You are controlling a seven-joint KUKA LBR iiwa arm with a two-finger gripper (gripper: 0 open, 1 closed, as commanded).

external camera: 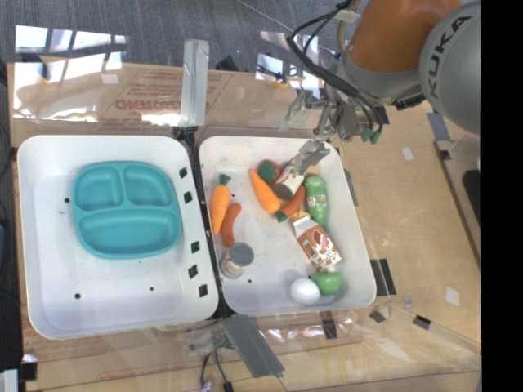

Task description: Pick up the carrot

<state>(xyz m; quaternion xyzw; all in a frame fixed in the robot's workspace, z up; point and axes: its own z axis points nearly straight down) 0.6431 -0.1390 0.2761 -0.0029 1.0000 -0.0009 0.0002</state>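
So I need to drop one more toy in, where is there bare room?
Left bin: bare floor all round the teal tray, widest below it. Right bin: a bare patch between the can, the carton and the egg. Crowded at upper right, around the gripper.

I'm looking at a robot lab: taped-down white bins (278, 296) on a plywood tabletop (417, 211), cabled arm (409, 31) at two o'clock.
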